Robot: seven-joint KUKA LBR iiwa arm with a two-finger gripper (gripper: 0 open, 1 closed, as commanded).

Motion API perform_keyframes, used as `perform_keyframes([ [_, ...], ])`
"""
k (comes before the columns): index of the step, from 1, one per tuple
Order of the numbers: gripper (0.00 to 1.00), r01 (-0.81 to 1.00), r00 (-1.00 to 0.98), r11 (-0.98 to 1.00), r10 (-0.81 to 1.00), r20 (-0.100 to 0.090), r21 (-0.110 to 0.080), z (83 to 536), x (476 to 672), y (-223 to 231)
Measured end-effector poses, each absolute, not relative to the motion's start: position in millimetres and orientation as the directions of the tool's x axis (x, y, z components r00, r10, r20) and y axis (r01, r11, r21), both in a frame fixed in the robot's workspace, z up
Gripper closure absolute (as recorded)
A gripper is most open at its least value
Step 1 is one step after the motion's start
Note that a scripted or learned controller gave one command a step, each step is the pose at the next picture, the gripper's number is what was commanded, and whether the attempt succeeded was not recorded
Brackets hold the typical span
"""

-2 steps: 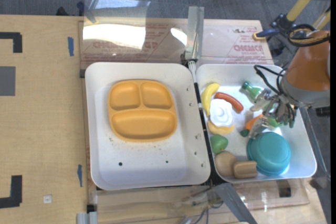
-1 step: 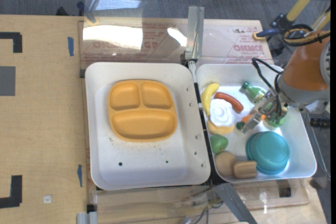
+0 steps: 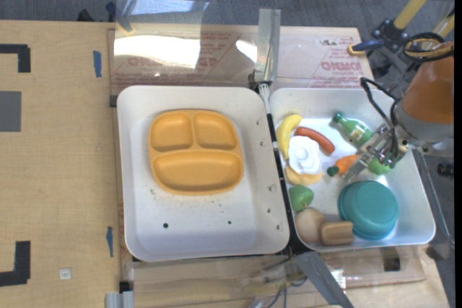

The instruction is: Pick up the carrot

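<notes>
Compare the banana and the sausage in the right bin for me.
The banana is yellow; the sausage is red-orange. The banana curves and stands roughly up-down in the view by the bin's left wall, while the sausage lies slanted to its right, straighter and slimmer. Both are toy foods resting in the right bin, beside the fried egg.

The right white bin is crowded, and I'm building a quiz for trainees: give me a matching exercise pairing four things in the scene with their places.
Things:
1. orange divided plastic plate
2. teal round bowl
3. yellow toy banana
4. small orange toy carrot

Places:
A. near front edge of the right bin, beside a tan block
B. at the gripper's tip, mid right bin
C. centre of the left bin
D. right bin's left wall, towards the back

Pairs: 1-C, 2-A, 3-D, 4-B
</notes>
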State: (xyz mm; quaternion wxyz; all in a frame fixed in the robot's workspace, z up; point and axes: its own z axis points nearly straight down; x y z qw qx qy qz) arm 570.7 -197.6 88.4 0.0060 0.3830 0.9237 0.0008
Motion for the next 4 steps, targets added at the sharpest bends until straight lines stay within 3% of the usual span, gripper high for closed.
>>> perform_keyframes([
  [1,0.00,0.805,-0.594,0.594,0.805,-0.007,0.008,89.4,582.0,-122.2],
  [2,1.00,0.804,-0.595,0.595,0.804,-0.018,0.016,102.9,585.8,-123.0],
  [3,1.00,0.715,-0.699,0.699,0.715,-0.018,0.013,92.7,495.2,-121.5],
  [4,1.00,0.815,-0.579,0.579,0.815,-0.005,0.007,186.7,482.3,-68.9],
])
